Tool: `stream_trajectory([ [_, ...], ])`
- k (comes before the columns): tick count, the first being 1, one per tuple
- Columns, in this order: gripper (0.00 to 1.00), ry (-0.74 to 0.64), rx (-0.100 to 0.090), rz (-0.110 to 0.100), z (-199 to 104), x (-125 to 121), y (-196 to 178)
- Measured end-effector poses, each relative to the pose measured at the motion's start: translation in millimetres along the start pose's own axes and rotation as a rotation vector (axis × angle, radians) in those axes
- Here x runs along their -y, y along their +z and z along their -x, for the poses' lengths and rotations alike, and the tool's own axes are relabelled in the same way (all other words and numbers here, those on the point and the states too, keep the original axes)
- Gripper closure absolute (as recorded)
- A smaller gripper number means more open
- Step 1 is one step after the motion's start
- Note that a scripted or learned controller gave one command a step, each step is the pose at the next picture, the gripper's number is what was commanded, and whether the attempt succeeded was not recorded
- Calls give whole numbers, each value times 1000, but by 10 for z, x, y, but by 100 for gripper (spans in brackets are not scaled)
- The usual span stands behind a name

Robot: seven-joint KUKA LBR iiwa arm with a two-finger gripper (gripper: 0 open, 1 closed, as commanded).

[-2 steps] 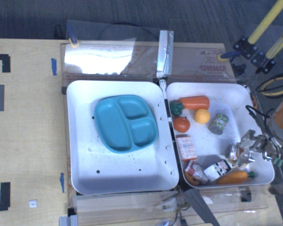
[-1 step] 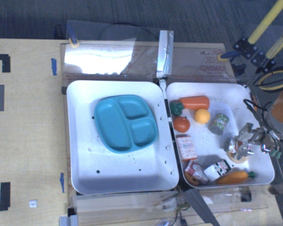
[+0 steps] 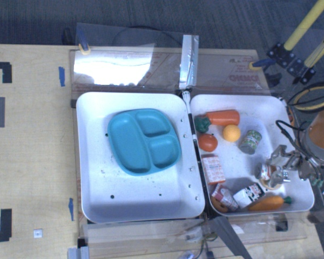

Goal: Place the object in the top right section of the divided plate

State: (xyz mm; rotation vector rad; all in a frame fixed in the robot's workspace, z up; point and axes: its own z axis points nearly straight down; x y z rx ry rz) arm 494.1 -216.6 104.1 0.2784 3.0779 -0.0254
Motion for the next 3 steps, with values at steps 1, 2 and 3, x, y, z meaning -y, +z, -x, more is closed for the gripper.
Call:
stream_trajectory([
  [1,100,-44,-3,-2,-43,-142,-7],
  [2,100,-55,-9,10,10,64,8],
  [3,0,-54,-13,10,-16,66,89],
])
